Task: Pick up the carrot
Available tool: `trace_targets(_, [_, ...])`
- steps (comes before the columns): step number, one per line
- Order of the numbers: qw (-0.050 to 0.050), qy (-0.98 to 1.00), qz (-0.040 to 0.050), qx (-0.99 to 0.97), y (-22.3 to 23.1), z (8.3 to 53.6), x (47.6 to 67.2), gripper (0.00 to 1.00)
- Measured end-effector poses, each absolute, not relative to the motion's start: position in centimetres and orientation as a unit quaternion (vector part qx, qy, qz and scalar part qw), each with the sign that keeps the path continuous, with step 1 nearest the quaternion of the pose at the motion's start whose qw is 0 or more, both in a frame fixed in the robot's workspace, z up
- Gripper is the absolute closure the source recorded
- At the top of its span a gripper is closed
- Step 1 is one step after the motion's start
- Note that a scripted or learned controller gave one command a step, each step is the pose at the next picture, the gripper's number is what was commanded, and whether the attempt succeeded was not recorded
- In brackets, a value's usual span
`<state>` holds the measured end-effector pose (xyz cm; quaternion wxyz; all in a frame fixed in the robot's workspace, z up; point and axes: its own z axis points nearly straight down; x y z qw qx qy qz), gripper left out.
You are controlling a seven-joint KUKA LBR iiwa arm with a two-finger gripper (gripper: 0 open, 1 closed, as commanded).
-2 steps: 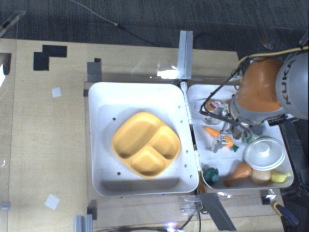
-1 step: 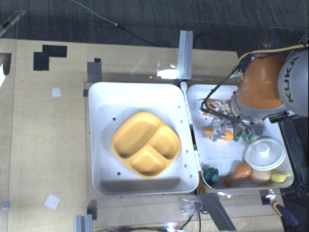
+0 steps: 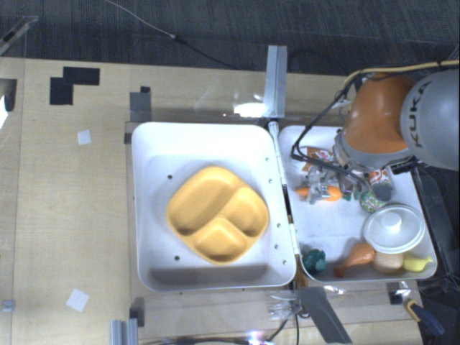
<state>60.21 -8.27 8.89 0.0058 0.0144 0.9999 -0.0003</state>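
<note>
Near edge, right bin [image 3: 316,236]: dark green item [image 3: 313,258], orange-brown pear-shaped item [image 3: 355,257], beige piece and yellow piece in a row.
White lidded bowl [image 3: 392,228]: just behind that row, right side.
Left bin [image 3: 154,214]: holds a yellow three-compartment plate [image 3: 218,213].
Carrot [image 3: 325,192]: small, orange, lying in the right bin's middle-left, directly under the gripper.
Gripper [image 3: 329,182]: lowered over the carrot; finger spread cannot be judged, nor any contact.
Arm [image 3: 402,117]: enters from the right, above the right bin's far half.
</note>
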Motion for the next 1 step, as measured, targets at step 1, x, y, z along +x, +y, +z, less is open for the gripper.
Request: trace_targets(1, [0.008, 0.996, 0.0013, 0.094, -3.86, 18.96, 58.97, 1.00])
